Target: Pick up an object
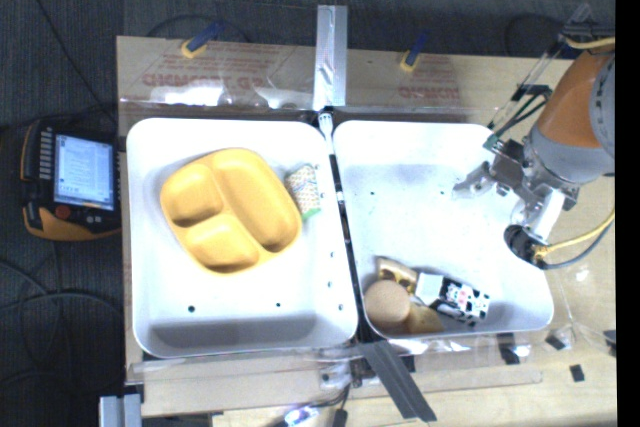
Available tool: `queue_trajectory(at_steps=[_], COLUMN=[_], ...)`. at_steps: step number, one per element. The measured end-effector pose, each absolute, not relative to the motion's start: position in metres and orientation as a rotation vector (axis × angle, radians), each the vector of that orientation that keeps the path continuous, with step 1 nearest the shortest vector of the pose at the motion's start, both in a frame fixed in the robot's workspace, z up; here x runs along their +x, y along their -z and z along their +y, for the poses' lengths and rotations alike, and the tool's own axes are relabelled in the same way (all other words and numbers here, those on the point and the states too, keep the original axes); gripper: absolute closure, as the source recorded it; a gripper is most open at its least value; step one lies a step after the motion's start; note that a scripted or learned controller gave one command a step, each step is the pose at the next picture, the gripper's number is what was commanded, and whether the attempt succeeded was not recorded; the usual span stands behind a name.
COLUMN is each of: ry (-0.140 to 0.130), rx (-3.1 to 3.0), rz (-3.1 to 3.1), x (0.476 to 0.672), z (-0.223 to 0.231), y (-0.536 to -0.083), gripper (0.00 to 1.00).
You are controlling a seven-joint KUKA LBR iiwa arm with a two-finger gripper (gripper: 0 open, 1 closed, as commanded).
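Writing: the brown board (300, 70) behind the bins carries faint red print under clear plastic, too blurred to read; the small box (458, 298) in the right bin has dark and red marks on white, also unreadable.
Screen: the handheld control unit (72, 177) on the dark floor left of the bench has a lit screen; its text is too small to make out.
Left bin (150, 315): holds a yellow divided tray (232, 208) with three compartments, lying near the middle and slightly toward the back.
Beside the tray: a small speckled packet (304, 187) with a green edge lies just at the tray's right side, close to the wall between the bins.
Right bin (420, 165): its things are bunched at the front edge, left of centre.
Front cluster: a round tan ball (386, 302) sits against the front wall; a small brown piece (393, 269) lies just behind it; the small box lies tilted just to the ball's right, touching or nearly so.
Arm (575, 110): reaches in from the right, orange band above the wrist, over the right bin's right rim.
Gripper (478, 180): points left over the back right part of the right bin, well apart from the front cluster; nothing can be seen between its fingers, and whether it is open or closed I cannot tell.
Clips: a yellow and blue clip (200, 40) and another (412, 57) sit on the board's back edge.
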State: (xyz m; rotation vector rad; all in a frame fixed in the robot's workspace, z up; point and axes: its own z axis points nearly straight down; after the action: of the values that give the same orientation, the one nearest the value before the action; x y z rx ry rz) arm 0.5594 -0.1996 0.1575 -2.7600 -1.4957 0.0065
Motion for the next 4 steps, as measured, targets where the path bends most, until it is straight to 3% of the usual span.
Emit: queue_trajectory(at_steps=[1,2,3,4], ry=[-0.007,0.013,0.024,-0.011], rx=[-2.743,-2.751,-2.849,-3.070], rz=[-1.531,-1.531,-1.334,-0.669], x=[0.583,0.497,0.490,0.545], z=[-0.130,-0.110,-0.135,-0.108], y=[-0.092,-0.091,-0.090,-0.099], gripper=[0.00,0.00,0.00,0.00])
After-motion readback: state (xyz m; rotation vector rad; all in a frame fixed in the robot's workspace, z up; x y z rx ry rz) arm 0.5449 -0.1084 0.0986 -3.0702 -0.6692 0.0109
